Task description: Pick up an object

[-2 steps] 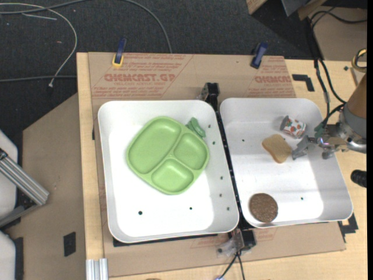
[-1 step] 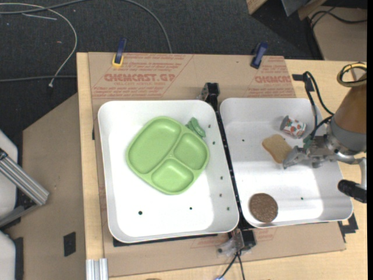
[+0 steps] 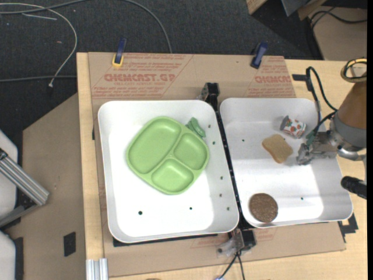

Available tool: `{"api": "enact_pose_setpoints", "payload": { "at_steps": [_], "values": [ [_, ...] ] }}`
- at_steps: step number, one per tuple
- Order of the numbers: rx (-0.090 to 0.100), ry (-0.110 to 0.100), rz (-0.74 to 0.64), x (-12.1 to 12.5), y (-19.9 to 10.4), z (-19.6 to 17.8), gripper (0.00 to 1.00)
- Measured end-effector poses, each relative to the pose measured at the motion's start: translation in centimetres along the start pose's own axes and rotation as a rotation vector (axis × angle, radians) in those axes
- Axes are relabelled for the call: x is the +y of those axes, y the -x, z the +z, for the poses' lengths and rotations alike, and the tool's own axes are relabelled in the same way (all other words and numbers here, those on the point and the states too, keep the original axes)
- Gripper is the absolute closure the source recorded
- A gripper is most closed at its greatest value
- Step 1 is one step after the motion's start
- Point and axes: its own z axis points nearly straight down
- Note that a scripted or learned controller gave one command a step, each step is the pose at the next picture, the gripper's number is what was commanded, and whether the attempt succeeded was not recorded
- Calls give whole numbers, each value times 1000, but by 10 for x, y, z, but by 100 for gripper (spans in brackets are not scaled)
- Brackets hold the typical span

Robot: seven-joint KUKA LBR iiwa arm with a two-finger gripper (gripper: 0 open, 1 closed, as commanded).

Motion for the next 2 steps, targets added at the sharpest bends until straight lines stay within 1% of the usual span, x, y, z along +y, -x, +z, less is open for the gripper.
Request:
{"api": "enact_pose_setpoints", "payload": {
  "at_steps": [1,2],
  "values": [
    [-3,4,-1,-7,-4,-52,100],
    [-3,6,-2,-9,-13,-111,100]
  ]
}}
